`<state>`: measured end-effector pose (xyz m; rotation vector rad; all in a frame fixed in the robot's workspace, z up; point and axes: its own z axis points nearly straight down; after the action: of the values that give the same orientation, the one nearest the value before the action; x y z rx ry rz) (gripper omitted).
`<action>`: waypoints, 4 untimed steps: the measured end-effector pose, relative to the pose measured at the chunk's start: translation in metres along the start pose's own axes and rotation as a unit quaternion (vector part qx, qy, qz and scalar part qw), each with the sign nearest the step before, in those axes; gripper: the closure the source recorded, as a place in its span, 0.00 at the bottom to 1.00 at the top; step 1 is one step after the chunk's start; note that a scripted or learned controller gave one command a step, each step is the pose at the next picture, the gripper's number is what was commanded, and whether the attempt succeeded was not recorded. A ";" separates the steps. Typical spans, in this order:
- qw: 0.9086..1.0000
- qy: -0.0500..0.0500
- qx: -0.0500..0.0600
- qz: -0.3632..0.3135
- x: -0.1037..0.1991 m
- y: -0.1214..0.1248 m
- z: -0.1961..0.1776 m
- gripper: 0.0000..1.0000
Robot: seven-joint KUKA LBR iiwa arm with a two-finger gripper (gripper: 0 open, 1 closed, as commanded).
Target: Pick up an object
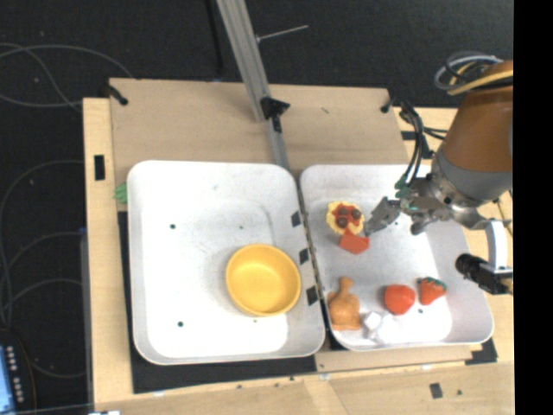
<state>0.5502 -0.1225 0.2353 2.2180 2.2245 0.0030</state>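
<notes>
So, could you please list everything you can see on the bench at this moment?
Left bin: one, white, left half of the bench.
Right bin: one, white, beside the left bin.
Bowl: one, yellow, in the left bin near its right wall.
Round toy: one, yellow with red top, upper left of the right bin.
Block: one, red-orange, just below the round toy.
Drumstick-like toy: one, orange-brown, lower left of the right bin.
Tomato-like toy: one, red, near the right bin's front.
Strawberry: one, red with green top, right of the tomato-like toy.
Pole: one, grey metal, behind the bins.
Arm: one, grey and orange, over the right bin.
Gripper: one, dark, by the block.
</notes>
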 end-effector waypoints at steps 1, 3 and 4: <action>1.000 0.000 0.000 0.001 0.000 0.000 0.000 0.00; 1.000 -0.002 0.003 0.002 -0.005 -0.004 0.105 0.00; 1.000 -0.002 0.001 0.003 -0.007 -0.005 0.136 0.00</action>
<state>0.5458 -0.1295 0.0995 2.2230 2.2181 -0.0049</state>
